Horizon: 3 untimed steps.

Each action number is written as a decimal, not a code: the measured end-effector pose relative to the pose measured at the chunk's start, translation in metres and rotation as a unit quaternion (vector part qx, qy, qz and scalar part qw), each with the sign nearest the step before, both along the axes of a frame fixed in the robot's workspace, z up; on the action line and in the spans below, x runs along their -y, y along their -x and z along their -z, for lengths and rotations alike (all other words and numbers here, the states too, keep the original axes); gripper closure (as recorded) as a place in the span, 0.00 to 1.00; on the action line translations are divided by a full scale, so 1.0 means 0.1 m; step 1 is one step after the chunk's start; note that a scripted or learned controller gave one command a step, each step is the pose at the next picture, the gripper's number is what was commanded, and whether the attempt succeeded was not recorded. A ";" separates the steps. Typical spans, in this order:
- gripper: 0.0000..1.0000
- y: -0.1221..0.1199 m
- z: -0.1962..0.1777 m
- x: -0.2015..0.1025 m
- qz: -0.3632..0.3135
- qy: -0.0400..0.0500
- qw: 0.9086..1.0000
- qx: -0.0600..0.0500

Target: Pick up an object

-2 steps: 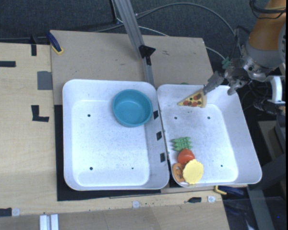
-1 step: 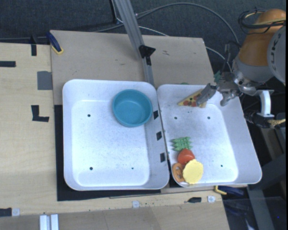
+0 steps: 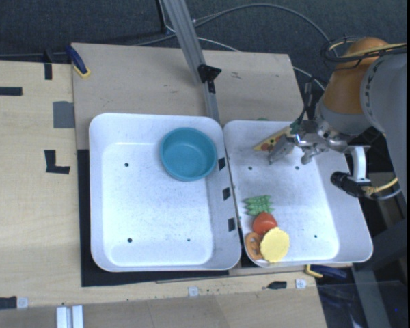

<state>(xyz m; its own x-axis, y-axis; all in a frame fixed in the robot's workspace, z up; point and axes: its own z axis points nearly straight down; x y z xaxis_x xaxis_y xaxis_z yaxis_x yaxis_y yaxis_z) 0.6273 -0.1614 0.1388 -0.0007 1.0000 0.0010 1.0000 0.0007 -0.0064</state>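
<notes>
My gripper (image 3: 293,155) hangs low over the far part of the right bin (image 3: 328,203), its two fingers spread apart and open with nothing between them. A thin yellow-orange object (image 3: 267,143) lies just left of the left finger, near the bin's far wall; I cannot tell whether they touch. Toward the near left corner of this bin sit a green leafy piece (image 3: 258,203), a red round piece (image 3: 264,222), a yellow lumpy piece (image 3: 275,244) and an orange piece (image 3: 252,245), all close together. A blue bowl (image 3: 188,154) stands in the left bin (image 3: 130,210).
A grey metal pole (image 3: 191,43) slants across the bench and ends at the far edge between the bins. The arm's grey body with its orange band (image 3: 355,80) fills the upper right. Cables run behind it.
</notes>
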 end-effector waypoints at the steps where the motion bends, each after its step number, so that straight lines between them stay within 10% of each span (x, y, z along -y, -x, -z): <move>1: 0.00 0.00 0.51 -0.01 0.000 0.001 1.000 0.002; 2: 1.00 0.00 0.39 0.00 0.000 0.001 1.000 0.004; 3: 1.00 0.02 -0.21 0.06 0.000 0.001 1.000 0.005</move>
